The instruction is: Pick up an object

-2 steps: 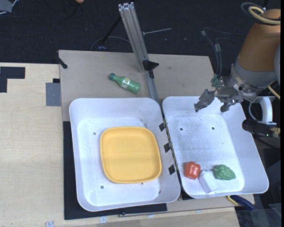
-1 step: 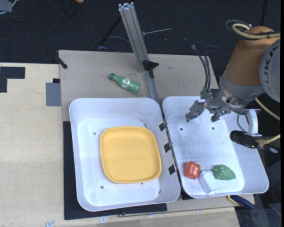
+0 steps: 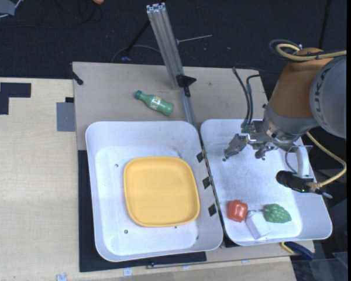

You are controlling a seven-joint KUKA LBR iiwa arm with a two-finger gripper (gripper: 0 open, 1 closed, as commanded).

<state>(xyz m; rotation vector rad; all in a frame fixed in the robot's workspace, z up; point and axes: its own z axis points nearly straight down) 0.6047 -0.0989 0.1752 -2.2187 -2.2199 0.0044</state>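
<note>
My gripper (image 3: 244, 151) hangs over the back half of the right bin (image 3: 254, 183), open, with nothing between its fingers (image 3: 231, 149). Three objects lie at that bin's front: a red pepper (image 3: 237, 210), a green leafy toy (image 3: 276, 213) and a small white block (image 3: 257, 225) between them. All three sit well forward of the gripper and apart from it. A square yellow plate (image 3: 161, 191) lies flat in the left bin (image 3: 105, 151).
A green bottle (image 3: 155, 102) lies on its side on the bench behind the left bin. A metal rail (image 3: 169, 45) slants up from the bench near the bins' divide. Black clips (image 3: 206, 182) mark the shared bin edge. A cable loops beside the arm (image 3: 307, 92).
</note>
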